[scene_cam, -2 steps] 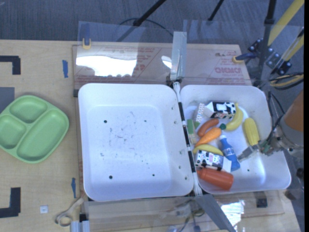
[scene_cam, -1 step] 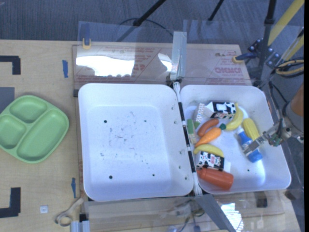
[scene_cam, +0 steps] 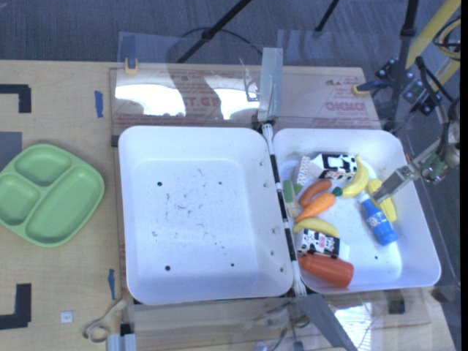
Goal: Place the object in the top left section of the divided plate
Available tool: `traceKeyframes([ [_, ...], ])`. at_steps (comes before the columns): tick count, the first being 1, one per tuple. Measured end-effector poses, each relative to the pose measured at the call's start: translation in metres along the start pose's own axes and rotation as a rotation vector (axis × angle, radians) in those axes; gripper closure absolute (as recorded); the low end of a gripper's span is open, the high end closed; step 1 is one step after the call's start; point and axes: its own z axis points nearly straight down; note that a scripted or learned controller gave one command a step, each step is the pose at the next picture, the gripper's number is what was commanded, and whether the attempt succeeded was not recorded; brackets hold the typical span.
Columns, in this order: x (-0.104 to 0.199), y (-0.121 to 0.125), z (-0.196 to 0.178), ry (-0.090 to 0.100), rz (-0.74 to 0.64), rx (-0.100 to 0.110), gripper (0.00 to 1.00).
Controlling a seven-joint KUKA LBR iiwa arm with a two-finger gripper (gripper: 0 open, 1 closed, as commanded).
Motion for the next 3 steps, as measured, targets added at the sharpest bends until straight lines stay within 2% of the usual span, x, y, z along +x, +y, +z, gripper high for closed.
traceKeyframes([
  [1, 0.028, 0.012, 0.157, 0.002, -0.146, 0.001, 0.0],
  [2, 0.093, 0.077, 0.149, 0.001, -0.184, 0.0, 0.0],
  [3, 0.121, 0.127, 0.163, 0.001, 0.008, 0.0, 0.0],
])
